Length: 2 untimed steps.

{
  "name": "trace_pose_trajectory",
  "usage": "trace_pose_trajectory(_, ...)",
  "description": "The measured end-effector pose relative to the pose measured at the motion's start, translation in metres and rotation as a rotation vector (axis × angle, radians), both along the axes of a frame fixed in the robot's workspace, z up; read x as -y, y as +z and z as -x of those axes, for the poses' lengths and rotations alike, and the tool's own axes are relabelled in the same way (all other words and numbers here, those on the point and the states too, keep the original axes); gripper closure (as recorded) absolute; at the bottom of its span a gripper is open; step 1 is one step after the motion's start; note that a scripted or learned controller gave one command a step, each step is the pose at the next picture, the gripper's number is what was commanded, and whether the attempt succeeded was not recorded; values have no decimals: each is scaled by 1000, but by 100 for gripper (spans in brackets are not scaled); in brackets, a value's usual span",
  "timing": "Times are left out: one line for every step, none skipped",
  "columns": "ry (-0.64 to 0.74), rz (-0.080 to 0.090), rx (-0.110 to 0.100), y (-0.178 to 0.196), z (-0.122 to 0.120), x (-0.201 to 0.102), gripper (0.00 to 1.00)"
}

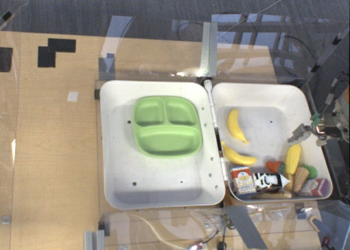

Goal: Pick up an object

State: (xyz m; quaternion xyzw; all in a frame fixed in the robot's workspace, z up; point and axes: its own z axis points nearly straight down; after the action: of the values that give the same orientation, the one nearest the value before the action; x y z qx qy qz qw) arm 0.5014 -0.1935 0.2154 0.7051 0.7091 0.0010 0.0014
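Observation:
My gripper (310,135) hangs over the right rim of the right bin (262,93), open, with nothing between its fingers. A yellow corn cob (293,158) lies just below and left of it. Two yellow bananas lie toward the bin's left side, one upright (236,126) and one lying flat (239,157). Along the bin's front edge sit a small printed box (242,180), a black-and-white carton (270,180), a red piece (273,166), a tan cone (300,178), a green piece (310,171) and a pink-and-white box (316,187).
The left bin (117,134) holds a green divided plate (167,126). A metal divider (214,128) runs between the bins. The back half of the right bin is bare white floor. Cables and frame parts stand at the right behind the arm.

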Motion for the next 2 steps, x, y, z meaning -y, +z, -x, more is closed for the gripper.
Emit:
trace_pose_trajectory(286,5,11,-124,-63,-34,0)
trace_pose_trajectory(262,1,3,-66,-42,-107,0)
